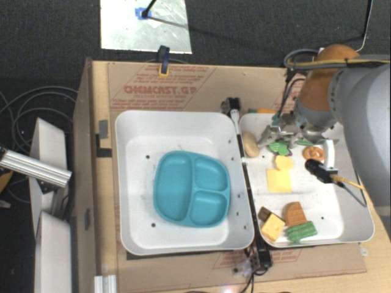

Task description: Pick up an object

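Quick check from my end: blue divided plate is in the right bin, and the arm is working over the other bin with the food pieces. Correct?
Not quite. The camera view shows the blue divided plate in the left bin, not the right. The rest holds: the arm is over the other bin with the food pieces.
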You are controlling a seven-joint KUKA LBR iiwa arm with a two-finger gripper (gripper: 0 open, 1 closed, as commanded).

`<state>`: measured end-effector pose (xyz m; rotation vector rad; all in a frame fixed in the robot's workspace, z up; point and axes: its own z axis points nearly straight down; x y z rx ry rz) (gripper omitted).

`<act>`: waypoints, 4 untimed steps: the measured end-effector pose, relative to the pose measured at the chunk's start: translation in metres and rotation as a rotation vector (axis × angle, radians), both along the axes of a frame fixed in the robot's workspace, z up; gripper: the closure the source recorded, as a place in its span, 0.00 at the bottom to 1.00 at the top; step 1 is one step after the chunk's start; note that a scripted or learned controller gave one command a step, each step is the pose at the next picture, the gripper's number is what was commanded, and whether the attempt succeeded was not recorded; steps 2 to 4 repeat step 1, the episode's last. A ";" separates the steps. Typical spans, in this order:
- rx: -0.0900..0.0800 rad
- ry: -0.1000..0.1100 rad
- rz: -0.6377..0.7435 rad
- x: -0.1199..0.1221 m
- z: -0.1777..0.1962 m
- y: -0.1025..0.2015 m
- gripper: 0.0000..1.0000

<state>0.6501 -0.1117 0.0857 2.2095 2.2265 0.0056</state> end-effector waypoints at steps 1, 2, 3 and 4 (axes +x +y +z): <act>-0.002 -0.001 0.000 -0.001 0.011 -0.002 1.00; -0.002 -0.001 0.000 -0.001 0.011 -0.002 1.00; -0.002 -0.001 0.000 -0.001 0.011 -0.002 1.00; -0.002 -0.001 0.000 -0.001 0.011 -0.002 1.00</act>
